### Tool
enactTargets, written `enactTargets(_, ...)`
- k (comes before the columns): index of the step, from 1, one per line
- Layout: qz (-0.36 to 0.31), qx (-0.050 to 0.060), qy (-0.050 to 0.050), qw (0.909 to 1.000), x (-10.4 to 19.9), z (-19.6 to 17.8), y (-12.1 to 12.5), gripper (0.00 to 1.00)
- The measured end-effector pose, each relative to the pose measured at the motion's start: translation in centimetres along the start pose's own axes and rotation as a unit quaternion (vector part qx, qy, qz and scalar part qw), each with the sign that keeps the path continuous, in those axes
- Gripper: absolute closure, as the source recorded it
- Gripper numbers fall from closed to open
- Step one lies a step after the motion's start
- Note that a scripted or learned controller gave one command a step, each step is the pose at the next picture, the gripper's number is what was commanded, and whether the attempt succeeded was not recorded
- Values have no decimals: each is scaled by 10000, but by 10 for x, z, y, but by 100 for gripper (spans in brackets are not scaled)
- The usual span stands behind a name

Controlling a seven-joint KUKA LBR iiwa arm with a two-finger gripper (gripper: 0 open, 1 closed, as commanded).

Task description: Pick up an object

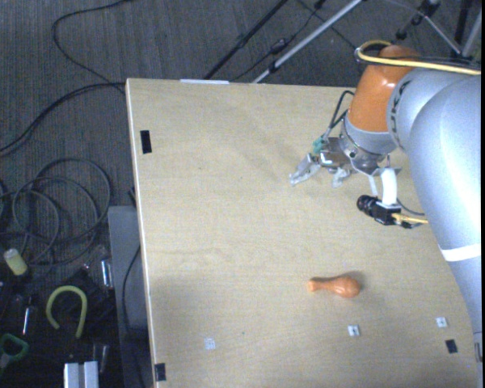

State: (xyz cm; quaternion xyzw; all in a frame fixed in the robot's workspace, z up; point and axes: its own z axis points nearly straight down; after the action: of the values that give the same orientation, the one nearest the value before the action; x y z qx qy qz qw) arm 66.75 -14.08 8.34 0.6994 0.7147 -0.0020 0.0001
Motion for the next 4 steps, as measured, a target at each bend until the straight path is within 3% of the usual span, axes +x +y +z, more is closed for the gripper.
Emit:
enactTargets(1,-113,-7,5,9999,-66,-57,-26,0)
enactTargets(2,-448,-8,-4,9990,-68,0,0,0)
enactTargets(3,-984,-10,7,9951,-17,-1,1,0)
enactTargets(4,-2181,-12,12,9759,17,-1,1,0)
